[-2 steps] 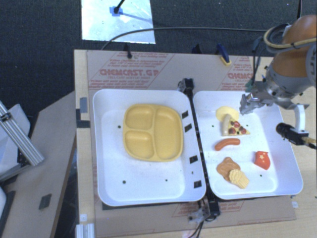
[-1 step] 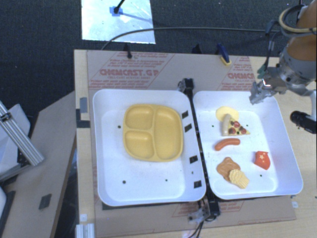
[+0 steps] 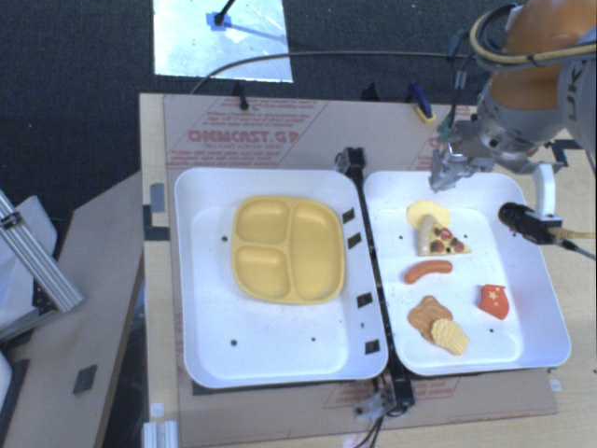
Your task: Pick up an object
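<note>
"CHEMCAST" board [image 3: 244, 136] (red print)

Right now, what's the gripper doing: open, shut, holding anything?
Gripper: cannot be told. It hangs above the far edge of the right bin, just beyond the toy food; nothing visible in it.

2 white bins [image 3: 201, 343]. Left bin: pale yellow divided tray [image 3: 284, 248]. Right bin: red-orange sausage [image 3: 428, 271]; pizza slice [image 3: 447, 241], yellow with dark red spots; brown cookies [image 3: 427, 314]; yellow ridged cracker [image 3: 451, 336]; red piece [image 3: 494, 301]. Grey arm [image 3: 522, 110] with orange band [image 3: 548, 21]. Tan board [image 3: 252, 133], red lettering.
</note>
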{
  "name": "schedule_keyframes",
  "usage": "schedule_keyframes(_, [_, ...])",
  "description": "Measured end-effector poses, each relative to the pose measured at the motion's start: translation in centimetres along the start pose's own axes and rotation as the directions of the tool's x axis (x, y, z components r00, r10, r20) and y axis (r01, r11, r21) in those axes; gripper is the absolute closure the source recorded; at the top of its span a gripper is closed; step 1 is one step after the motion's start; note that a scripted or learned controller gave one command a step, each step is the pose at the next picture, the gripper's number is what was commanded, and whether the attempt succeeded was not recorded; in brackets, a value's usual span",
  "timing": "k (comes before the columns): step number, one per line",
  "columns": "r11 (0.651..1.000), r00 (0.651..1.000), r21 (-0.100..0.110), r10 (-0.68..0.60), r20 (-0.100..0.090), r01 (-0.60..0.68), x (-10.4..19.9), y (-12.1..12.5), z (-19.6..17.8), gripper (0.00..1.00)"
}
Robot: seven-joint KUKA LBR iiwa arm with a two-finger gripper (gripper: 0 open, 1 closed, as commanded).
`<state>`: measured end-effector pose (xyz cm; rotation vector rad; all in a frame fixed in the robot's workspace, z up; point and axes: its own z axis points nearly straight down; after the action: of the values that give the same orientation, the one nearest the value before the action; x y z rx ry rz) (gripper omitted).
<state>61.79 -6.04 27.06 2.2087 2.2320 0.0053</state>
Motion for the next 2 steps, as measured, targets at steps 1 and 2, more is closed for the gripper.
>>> schedule_keyframes(1, [1.000, 1.000, -0.001, 0.000, 0.000, 0.000, 4.9, 0.7, -0.1, 1.00])
schedule_keyframes(2, [1.000, 1.000, 0.000, -0.001, -0.001, 0.001, 10.6, 0.8, 0.1, 1.00])
